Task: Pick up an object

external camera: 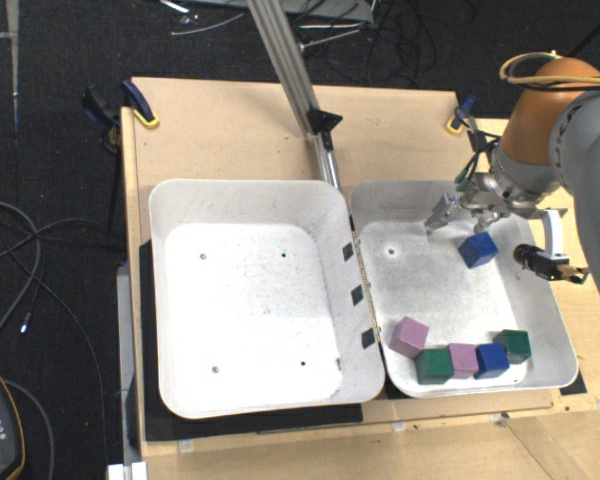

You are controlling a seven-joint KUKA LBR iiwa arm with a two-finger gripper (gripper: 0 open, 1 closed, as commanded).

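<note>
Blue cube (477,249) sits in my right bin (400,208), at five o'clock just below my claw (467,211). I cannot tell the claw's state.

Grey arm (585,143) with orange band (540,118), yellow cable loop, metallic pincer (463,211).

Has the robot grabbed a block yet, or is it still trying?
Hard to say yet. The gripper is over the right bin, right above a blue block. The block sits just below it, tilted, but I can't tell if it is held or lying on the bin floor. Five more blocks wait untouched along the bin's near edge, like the purple block. Left to do: show a clear lift.
</note>
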